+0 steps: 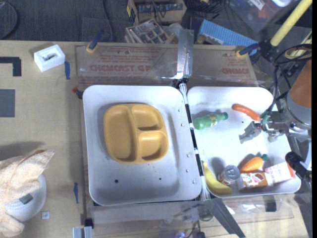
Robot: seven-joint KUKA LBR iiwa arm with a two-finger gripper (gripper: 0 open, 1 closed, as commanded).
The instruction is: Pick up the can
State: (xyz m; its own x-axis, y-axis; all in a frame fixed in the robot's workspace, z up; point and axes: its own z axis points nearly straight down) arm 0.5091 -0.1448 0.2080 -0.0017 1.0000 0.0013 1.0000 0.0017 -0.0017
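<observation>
nearest us, along the right bin's (218, 95) front edge, the can (231, 173) stands between a banana (214, 181) and a juice carton (267, 176). our gripper (250, 132) hangs well behind it, fingers spread and clutching nothing, near a green bottle (210, 119). we see a yellow divided plate (135, 132) in the left bin (99, 182).

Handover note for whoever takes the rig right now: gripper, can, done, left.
Gripper: hovering over the middle of the right bin, nothing between its fingers.
Can: near the bin's front edge, wedged between the banana and the juice carton, with the carrot just behind it.
Done: nothing; can not picked up.
Left: move toward the front of the bin, descend on the can, grasp, lift. Tight neighbours may block the fingers.
</observation>
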